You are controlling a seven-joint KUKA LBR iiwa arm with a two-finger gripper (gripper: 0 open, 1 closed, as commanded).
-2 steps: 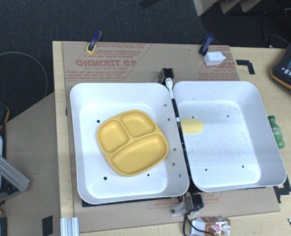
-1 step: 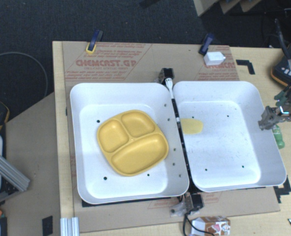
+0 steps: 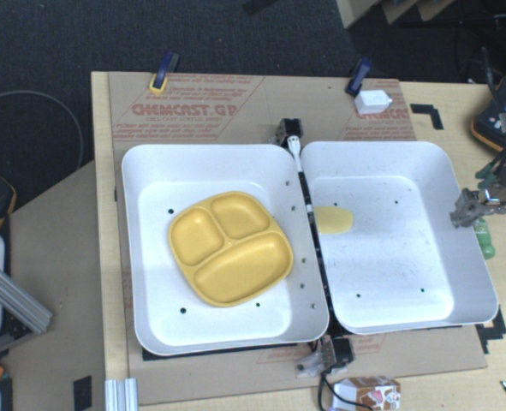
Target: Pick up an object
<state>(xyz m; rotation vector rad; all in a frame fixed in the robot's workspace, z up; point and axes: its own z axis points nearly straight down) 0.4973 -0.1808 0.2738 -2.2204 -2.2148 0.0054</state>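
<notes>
Pincer by the right bin's rim

The pincer [image 3: 473, 209] sits just outside the right bin [image 3: 424, 302]; its opening cannot be told. A yellow tray [image 3: 229, 247] lies in the left bin [image 3: 145, 229].

grey metal hand [image 3: 473, 207], green part below, thin dark cables

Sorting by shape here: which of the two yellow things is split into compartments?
The yellow tray in the left bin; it has three compartments. The small yellow piece in the right bin is a plain flat blob.
</notes>
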